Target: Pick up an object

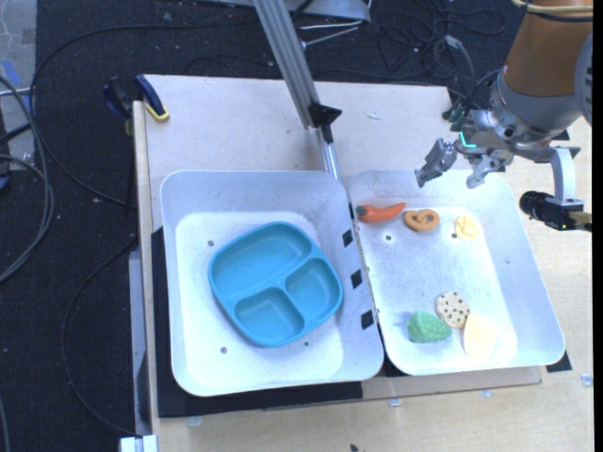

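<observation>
My gripper [456, 168] hangs above the far edge of the right bin [528, 281], open, with nothing between its fingers. Just below and left of it lie an orange carrot-like piece [382, 212] and a brown pretzel [421, 219]. A small yellow piece [464, 225] lies right of the pretzel, under the gripper. Toward the bin's near end sit a spotted cookie [452, 307], a green leafy piece [429, 328] and a pale yellow wedge [480, 334].
The left bin [188, 215] holds a blue divided plate [274, 282]. A slanted metal pole [287, 50] runs from the top down to the gap between the bins. Bare bench top lies behind the bins, with a yellow-tipped clamp [151, 102] at its far left corner.
</observation>
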